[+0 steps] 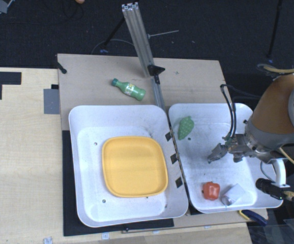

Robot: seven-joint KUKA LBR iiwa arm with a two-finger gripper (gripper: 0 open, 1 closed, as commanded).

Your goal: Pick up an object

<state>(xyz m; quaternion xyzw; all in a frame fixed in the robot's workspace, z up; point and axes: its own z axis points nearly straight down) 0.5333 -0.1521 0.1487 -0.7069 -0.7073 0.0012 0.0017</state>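
The right bin [203, 117] holds three things. A green leaf-shaped piece [185, 127] lies near its back left. A red object [211, 190] and a small grey-white object [231, 194] rest next to each other at the front. My gripper [224, 155] hangs over the middle of this bin, behind the red object and right of the green piece. It is open, its two dark fingers spread, with nothing between them. The arm's orange band [274, 108] rises at the right.
A yellow plate [135, 165] lies in the left bin [83, 136]. A green bottle [128, 89] lies on the bench behind the bins. A slanted aluminium rail [141, 34] stands behind the divider between the bins.
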